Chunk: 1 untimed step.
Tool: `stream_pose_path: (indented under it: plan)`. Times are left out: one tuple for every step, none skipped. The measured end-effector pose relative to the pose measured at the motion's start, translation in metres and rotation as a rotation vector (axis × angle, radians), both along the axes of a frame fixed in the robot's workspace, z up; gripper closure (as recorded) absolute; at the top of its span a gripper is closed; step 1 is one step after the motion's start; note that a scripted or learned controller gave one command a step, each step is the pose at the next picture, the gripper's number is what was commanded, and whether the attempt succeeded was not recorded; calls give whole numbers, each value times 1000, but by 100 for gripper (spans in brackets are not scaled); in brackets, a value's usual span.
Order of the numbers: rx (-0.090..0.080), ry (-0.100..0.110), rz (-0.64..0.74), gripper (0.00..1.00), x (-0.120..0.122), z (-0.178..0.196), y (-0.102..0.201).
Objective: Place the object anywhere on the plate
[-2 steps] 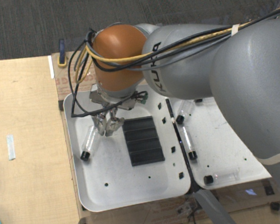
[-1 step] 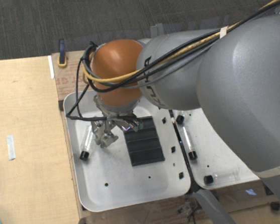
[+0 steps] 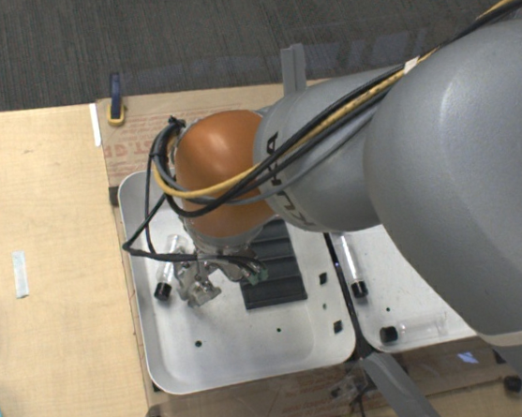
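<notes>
Nearest us, our grey arm (image 3: 422,136) sweeps in from the right, its orange band (image 3: 224,174) bent down over the left bin (image 3: 233,362). Below it our gripper (image 3: 198,291) hangs close above the bin floor; whether it grips anything, we cannot tell. A black ribbed object (image 3: 274,272) lies just beside it.
</notes>
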State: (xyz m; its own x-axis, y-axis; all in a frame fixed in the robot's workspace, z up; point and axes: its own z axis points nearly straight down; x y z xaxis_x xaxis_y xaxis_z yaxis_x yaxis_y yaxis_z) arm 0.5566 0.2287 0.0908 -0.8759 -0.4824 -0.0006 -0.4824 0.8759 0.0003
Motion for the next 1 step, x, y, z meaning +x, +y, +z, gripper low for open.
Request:
stream_pose_path:
  plan:
    - [0,-1,-166,100,29,86,-15]
